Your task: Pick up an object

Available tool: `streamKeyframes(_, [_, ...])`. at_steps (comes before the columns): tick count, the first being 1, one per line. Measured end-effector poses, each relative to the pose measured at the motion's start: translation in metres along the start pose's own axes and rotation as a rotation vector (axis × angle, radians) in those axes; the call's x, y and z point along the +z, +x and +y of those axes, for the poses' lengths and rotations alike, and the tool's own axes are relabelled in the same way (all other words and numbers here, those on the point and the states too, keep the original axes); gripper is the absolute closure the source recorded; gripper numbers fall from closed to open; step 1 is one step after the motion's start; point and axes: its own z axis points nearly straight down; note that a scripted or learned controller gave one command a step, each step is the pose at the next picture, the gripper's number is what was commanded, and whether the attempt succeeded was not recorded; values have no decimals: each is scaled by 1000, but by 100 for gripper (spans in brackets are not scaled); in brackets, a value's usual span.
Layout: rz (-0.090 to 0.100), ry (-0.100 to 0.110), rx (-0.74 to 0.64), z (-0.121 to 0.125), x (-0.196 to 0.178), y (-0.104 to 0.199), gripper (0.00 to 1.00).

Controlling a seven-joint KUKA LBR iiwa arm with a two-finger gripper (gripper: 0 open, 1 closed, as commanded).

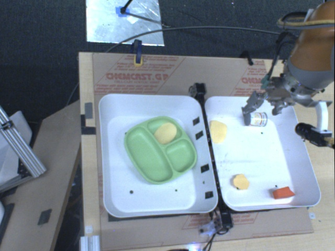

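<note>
A small white can [258, 120] lies toward twelve o'clock in the right bin [298, 166], and the pincer [261, 107] hangs just over it, apparently touching. Whether the pincer is released or clenched I cannot tell, so the pick looks begun but not secured; lifting is left. At nine o'clock of the can sits a yellow lump [218, 130]; toward six o'clock, a small yellow piece [240, 182] and an orange block [283, 193]. The left bin [118, 192] carries a green divided plate [157, 158] with a yellow item [166, 133] in its twelve o'clock compartment.

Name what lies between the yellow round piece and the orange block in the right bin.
Nothing: in the camera view, bare white bin floor separates the yellow round piece from the orange block.
</note>
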Motion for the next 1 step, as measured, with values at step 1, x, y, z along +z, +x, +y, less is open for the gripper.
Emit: streamKeyframes(1, [-1, -12, -2, 2, -7, 0, 0])
